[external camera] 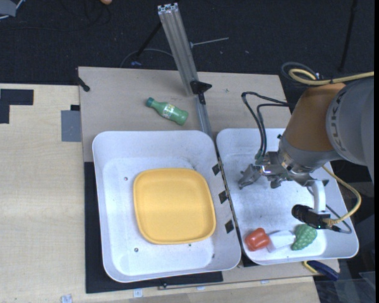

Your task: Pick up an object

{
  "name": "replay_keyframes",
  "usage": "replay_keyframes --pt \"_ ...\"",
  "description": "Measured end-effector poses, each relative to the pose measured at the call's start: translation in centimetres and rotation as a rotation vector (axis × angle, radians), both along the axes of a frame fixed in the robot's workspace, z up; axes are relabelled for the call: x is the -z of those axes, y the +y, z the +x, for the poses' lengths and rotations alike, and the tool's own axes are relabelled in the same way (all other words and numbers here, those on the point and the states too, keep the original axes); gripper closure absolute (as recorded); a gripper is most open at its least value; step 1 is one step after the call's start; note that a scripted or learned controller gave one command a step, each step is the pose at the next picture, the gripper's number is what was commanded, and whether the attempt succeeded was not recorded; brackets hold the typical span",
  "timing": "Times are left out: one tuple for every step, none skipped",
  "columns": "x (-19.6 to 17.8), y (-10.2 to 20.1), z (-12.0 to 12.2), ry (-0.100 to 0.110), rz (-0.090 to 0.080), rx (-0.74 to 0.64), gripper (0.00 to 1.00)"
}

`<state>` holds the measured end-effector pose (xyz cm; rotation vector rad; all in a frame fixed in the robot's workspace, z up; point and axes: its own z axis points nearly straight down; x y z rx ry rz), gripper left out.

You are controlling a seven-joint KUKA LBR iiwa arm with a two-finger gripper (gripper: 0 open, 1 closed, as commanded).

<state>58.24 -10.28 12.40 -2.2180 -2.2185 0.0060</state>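
1. The arm (325, 128) reaches in from the right and hangs over the right bin (240, 145). Keep its bulk in mind: it hides the far right part of that bin, so you cannot say what lies beneath it.
2. The left bin (107, 169) sits well away to the gripper's left, across the divider. It holds a yellow plate (174, 205), flat and wide, a poor candidate for a two-finger pinch. Leave it.
3. The gripper (256, 174) hovers over bare bin floor near the divider clips (222, 196). Whether it is spread or closed, you cannot tell; the metal parts blur together. Nothing visible sits between them, so treat it as carrying nothing.
4. Your likely targets lie below the gripper in the picture and toward the arm's side, along the near wall of the right bin: a green bumpy toy (305, 237), a small white piece (279, 241) and a red-orange toy (258, 238), side by side in a row and close enough that they may touch.
5. Judgement: the red-orange toy is nearest the gripper and has open floor on its gripper side. Come down on it from that side, centred, so you do not nudge the white piece.
6. Risk: the row sits close to the bin wall, so a low approach could clip the rim. A black fitting with cable (311, 216) lies just above the green toy; keep clear.
7. A green bottle (168, 110) lies on the bench beyond both bins, out of play.
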Motion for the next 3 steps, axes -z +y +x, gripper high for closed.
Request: replay_keyframes --pt "3.3 0.0 0.0 -0.006 -0.001 0.0 0.0" --pt "2.1 -0.1 0.1 -0.008 -0.001 0.003 1.0" --pt "-2.6 -1.0 0.3 -0.009 -0.001 0.001 1.0"
